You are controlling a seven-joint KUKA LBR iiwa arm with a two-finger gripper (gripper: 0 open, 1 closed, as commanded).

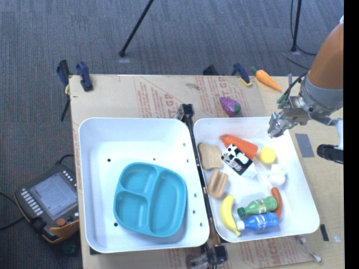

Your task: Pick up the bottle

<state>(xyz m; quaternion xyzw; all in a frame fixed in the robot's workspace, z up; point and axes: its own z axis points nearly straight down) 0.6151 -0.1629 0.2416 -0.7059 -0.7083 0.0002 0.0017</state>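
- The gripper (279,129) is seen over the far right edge of the right bin (308,206). It cannot be told if it is open or shut, and nothing is seen held in it.
- The green bottle (257,207) is laid on its side at the near end of that bin.
- A blue bottle (258,223) is laid just beside it, nearer.
- A banana (228,214) is placed to their left.
- A blue plate (150,199) is set in the left bin (95,150).

The cardboard-topped bench (157,94) bears two white bins (95,144) — plus a purple toy (229,106) and carrot (267,79).
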